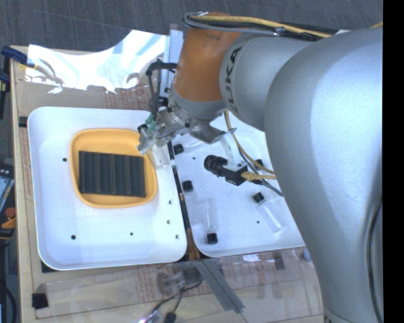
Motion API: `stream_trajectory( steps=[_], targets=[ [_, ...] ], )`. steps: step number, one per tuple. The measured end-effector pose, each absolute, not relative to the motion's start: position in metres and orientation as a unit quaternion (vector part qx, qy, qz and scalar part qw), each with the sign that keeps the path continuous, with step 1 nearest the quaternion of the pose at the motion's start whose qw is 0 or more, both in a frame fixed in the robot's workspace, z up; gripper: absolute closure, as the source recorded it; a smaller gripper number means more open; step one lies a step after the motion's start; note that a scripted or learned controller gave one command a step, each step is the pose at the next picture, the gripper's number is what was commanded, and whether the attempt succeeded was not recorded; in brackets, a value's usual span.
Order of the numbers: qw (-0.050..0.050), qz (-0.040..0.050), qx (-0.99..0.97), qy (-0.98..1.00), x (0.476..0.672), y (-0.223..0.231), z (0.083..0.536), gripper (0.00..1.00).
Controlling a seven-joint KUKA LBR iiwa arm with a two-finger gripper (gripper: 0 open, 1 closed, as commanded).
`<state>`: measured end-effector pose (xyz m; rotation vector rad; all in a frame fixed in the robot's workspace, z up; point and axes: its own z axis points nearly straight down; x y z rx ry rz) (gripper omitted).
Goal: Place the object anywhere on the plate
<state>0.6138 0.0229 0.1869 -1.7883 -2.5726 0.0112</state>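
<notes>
Hanging low over the seam between the two bins, my gripper (154, 138) sits at the right rim of the plate (78, 175), just past its upper right corner. Whether it is clenched or released I cannot tell; the tip is a blur of pale metal. A small pale-green bit (147, 131) shows right at that tip, touching or just above the plate's rim. It may be the object, but I cannot say that I am grasping it.

The plate is yellow with rounded corners and lies flat in the left bin (54, 221), toward its upper middle. A dark ribbed panel (114, 173) fills most of its centre, and nothing else lies on it. The white floor around the plate is bare apart from a few small dark dots.

Above the gripper, my orange band (202, 59) rises into the grey arm (323, 147), which covers the right side of the bench and much of the right bin (246, 231).

In that right bin, a small black piece (178, 149) lies just beside my gripper. Another black piece (258, 198) sits further right, and a third black piece (212, 237) lies near the front wall. A clear piece (207, 214), hard to make out, lies just above the third.

Behind the bins a crinkled silvery sheet (87, 66) is spread on the bench.
</notes>
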Motion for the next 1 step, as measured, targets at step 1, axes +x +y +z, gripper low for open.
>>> stream_trajectory(
  steps=[1],
  targets=[
    [0.004, 0.0036, -0.571, -0.821, 0.6139, 0.0227, 0.1870, 0.00]
  ],
)
